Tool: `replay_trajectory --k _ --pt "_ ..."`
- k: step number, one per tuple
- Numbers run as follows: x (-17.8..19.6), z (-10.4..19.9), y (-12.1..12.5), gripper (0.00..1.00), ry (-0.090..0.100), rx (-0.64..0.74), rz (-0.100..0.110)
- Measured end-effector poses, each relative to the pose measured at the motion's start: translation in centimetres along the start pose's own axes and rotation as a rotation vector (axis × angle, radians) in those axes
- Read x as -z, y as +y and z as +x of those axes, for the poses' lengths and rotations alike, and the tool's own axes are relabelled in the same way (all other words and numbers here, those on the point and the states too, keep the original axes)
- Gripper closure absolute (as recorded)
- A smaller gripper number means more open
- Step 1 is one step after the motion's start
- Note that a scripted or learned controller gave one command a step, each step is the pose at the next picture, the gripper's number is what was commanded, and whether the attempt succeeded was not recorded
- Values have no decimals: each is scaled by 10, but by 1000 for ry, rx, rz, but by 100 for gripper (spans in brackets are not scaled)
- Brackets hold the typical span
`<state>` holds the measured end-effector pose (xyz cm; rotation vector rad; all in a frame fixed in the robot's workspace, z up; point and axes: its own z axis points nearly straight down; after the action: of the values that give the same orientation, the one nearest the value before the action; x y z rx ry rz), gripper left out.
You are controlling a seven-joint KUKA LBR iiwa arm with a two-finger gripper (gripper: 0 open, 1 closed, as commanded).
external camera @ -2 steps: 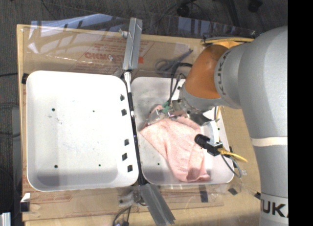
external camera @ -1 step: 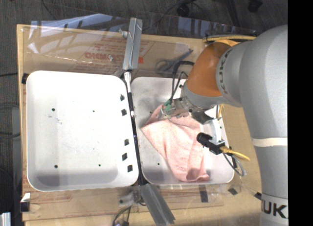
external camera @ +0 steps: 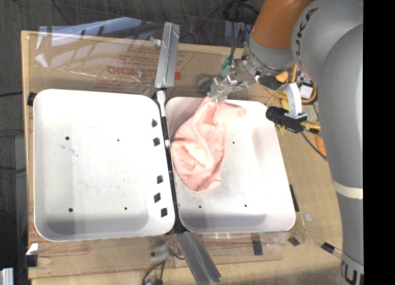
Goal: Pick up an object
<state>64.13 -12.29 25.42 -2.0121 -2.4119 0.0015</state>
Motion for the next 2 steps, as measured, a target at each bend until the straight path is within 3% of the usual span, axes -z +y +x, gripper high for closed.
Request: replay_trajectory --k 1,2 --pt "0 0 0 0 0 0 1" --pt "-140 -28 -42 0 2 72 5"
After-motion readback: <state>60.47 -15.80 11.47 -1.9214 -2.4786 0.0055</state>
